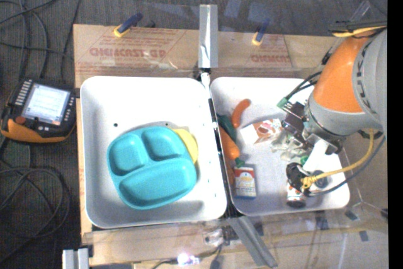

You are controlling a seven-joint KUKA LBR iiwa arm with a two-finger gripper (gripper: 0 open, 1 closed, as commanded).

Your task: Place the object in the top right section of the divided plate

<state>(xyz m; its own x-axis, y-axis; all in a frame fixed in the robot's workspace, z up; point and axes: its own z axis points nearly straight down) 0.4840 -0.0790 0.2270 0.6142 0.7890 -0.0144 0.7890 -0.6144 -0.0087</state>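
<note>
Teal plastic marks the target: the plate (pixel 153 164) lies in the left bin (pixel 94 135), well apart from the gripper (pixel 295 147), which hangs low over the right bin (pixel 334 198). Whether the gripper is wide, narrow or closed on anything cannot be told; the wrist hides its tips.

The task names no object. Nearest the gripper is a crumpled wrapper (pixel 267 130), just to its left; further left lie a carrot (pixel 228 139) and an orange piece (pixel 240 110), and below-left a small box (pixel 244 179).

Risks, as I judge them: the wrapper is thin and flat, so a pinch may slip or catch only a corner. Objects crowd together, so a descent could nudge neighbours or grab two. The carry must clear the wall between the bins. The top right section is small and borders a yellow thing (pixel 189 143) under the plate's edge, so a loose drop could land in the wrong section.
</note>
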